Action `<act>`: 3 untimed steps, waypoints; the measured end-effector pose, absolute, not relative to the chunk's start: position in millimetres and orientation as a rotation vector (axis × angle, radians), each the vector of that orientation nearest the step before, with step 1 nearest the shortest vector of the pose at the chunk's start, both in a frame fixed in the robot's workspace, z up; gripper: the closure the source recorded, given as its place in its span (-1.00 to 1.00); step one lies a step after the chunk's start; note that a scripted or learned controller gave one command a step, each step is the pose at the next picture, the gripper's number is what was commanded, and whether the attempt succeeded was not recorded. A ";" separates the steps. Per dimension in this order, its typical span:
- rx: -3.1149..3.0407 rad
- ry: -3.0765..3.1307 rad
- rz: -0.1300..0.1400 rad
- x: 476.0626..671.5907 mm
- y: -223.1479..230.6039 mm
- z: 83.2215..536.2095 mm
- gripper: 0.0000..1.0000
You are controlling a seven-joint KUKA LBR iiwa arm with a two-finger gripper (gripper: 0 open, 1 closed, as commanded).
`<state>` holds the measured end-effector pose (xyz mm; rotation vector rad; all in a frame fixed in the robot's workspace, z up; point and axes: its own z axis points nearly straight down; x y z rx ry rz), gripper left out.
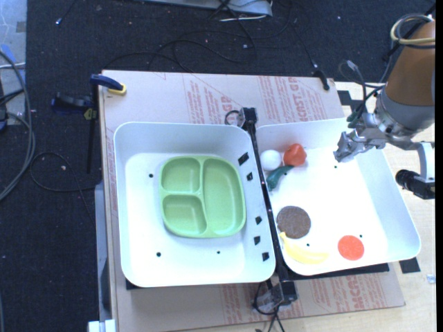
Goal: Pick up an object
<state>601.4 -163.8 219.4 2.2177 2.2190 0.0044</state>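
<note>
**Mira:** Claw (344,151) first, please. Where is it, and what is its state?

**Tomas:** It hangs over the far right part of the right bin (387,206), under the grey wrist with the orange band. It looks dark and small from this camera. Nothing is visible between its tips. If it is wide or narrow, I cannot tell.

**Mira:** And the things to pick?

**Tomas:** All lie in the right bin. A white ball (270,160), a red piece (295,154) and a teal piece (277,177) are close together at the far left side, near the wall between the bins. A brown disc (293,221) and a yellow banana (304,254) are near the front, and an orange disc (351,247) is apart from them.

**Mira:** How to do this step well?

**Tomas:** I think the red piece is a good choice, because it is the nearest one to the claw. But the ball is just beside it, so the claw should come down straight and centred. The flat discs look hard to grip.

**Mira:** The surroundings?

**Tomas:** The left bin (138,185) holds a green divided tray (203,196). Both bins stand on a pale board (180,95), with a blue-and-yellow clamp (107,84) at its far left corner. Around is dark floor (62,241) with cables (28,164).
</note>
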 end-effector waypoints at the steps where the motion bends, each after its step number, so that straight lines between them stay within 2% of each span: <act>1: 2.220 2.221 0.001 601.7 -163.8 231.0 1.00; 3: 2.218 2.227 0.001 579.9 -61.9 219.3 1.00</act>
